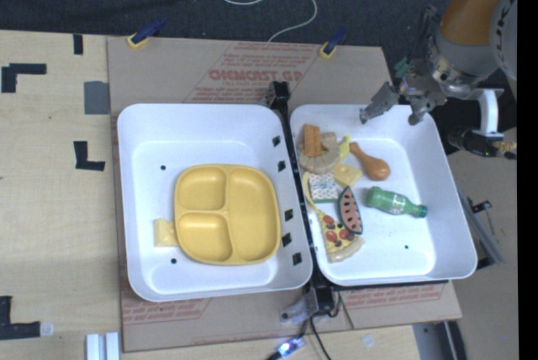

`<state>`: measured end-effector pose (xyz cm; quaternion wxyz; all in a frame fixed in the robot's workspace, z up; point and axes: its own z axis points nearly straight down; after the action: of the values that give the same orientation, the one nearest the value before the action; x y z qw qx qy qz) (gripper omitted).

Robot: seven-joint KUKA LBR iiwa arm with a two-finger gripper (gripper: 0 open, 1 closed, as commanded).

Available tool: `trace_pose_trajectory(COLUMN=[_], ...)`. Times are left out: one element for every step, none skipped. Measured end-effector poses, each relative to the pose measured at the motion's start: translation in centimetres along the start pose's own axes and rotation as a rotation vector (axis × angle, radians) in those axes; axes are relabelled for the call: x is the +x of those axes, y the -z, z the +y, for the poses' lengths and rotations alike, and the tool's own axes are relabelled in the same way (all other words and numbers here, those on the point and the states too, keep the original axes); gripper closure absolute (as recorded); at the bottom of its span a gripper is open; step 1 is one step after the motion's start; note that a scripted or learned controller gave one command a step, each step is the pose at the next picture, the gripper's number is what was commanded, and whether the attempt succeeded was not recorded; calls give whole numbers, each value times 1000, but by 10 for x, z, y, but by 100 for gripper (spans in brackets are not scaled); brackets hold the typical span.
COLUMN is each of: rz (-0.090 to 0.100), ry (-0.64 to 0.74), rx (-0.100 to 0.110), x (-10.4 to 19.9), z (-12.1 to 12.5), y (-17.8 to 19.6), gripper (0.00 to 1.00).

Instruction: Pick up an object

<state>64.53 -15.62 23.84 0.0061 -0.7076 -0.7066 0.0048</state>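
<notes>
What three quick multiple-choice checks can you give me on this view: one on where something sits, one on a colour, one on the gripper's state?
1. Where does the yellow divided plate sit?
A. In the left bin
B. In the right bin
C. On the cardboard outside the bins

2. What colour is the bottle in the right bin?
A. Red
B. Green
C. Blue

3. What is the gripper doing?
A. Shut on the bottle
B. Pressed onto the plate
C. Open, holding nothing, over the right bin's far rim

Answers:
1. A, the plate lies flat on the left bin's floor.
2. B, the bottle is green with a white cap end, lying on its side.
3. C, the two fingers are spread apart with nothing between them, apart from the toy food below.
</notes>
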Motion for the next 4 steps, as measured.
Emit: trace_pose_trajectory(rz=[-2,-3,-2,-2], ry=[3,4,5,5], rx=[-14,-10,-10,-12], x=[0,0,7,9], z=[2,5,7,7], y=[9,-35,-97,-151], gripper=[0,0,0,0])
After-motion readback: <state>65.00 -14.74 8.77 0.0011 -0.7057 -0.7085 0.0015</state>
